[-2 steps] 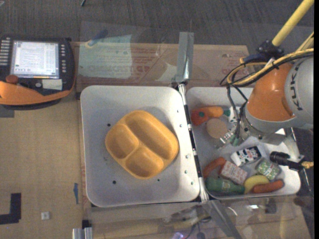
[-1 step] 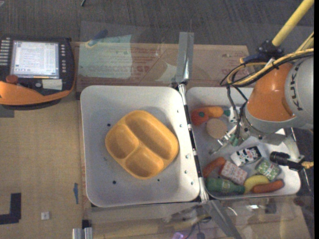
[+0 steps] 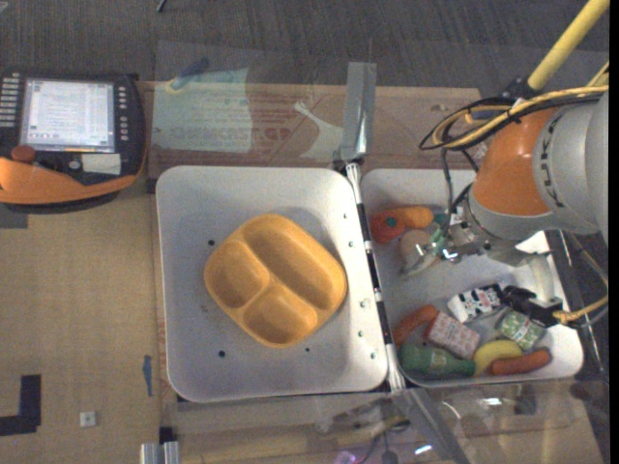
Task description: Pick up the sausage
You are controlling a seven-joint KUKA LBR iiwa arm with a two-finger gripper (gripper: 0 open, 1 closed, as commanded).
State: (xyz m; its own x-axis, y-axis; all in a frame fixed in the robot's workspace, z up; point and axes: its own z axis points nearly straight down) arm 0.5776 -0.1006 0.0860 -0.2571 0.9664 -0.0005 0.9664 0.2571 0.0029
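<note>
A reddish-brown sausage point(image 3: 525, 362) lies along the front edge of the right bin point(image 3: 571, 356), just right of a yellow banana-like piece point(image 3: 495, 353). A second reddish-orange, sausage-shaped piece point(image 3: 414, 322) lies at the bin's front left, near the divider. My gripper point(image 3: 418, 256) hangs over the back left part of the right bin, well away from both pieces. It looks open, and I see nothing between its fingers. The grey arm with its orange band point(image 3: 513, 182) reaches in from the right.
The right bin also holds an orange vegetable with a green tip point(image 3: 398, 222), a pale round item point(image 3: 416, 240), a milk carton point(image 3: 476, 303), a pink box point(image 3: 453, 334), a green bottle point(image 3: 435, 362) and a green carton point(image 3: 523, 330). The left bin point(image 3: 184, 288) bears a yellow divided plate point(image 3: 276, 278).
</note>
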